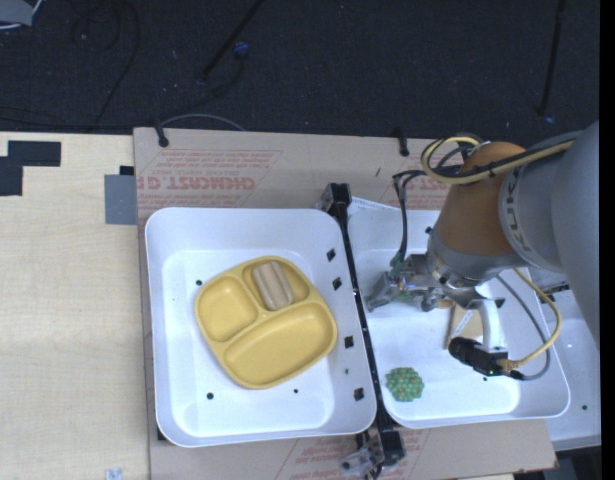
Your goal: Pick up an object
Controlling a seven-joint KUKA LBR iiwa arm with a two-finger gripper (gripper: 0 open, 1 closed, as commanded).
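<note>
Claw [412, 290] hangs low in the right bin [547, 408], near the divider between the two bins; whether its fingers stand wide or narrow I cannot tell, since the wrist hides them, and nothing is visibly held. A small green object [404, 383] lies on the right bin's floor, toward that bin's near edge and apart from the claw. The left bin [177, 268] holds a yellow divided tray [242, 353]. This looks like the approach step. Next, I judge, the claw must shift over the green object, descend squarely and close.
</note>
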